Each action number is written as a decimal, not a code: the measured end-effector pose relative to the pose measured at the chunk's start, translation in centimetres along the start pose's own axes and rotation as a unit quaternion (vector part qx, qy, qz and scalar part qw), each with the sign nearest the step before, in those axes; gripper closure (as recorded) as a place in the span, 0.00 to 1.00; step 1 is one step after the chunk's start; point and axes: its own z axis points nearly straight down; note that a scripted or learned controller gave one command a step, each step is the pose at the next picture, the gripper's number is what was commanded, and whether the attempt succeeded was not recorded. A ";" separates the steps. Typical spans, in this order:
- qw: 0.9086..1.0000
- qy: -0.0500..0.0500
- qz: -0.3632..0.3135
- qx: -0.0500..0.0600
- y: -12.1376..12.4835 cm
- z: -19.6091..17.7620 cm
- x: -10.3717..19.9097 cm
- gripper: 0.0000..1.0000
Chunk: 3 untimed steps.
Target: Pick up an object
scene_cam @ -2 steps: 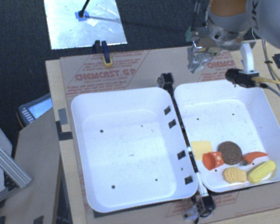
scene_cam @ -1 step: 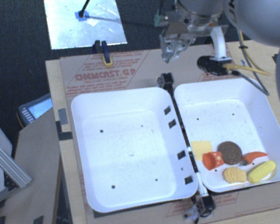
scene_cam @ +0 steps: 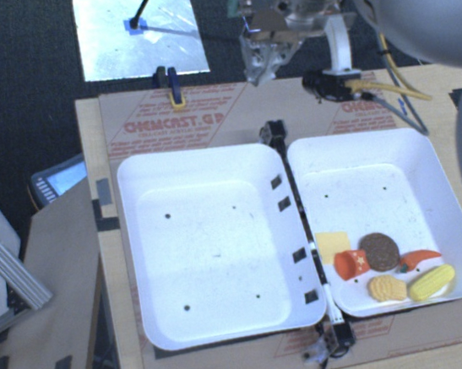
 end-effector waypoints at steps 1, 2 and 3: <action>1.000 0.001 -0.001 0.001 0.0 -2.5 6.5 1.00; 1.000 0.002 0.000 -0.004 0.1 -13.7 11.3 1.00; 1.000 -0.002 0.007 0.003 0.1 -13.0 4.6 1.00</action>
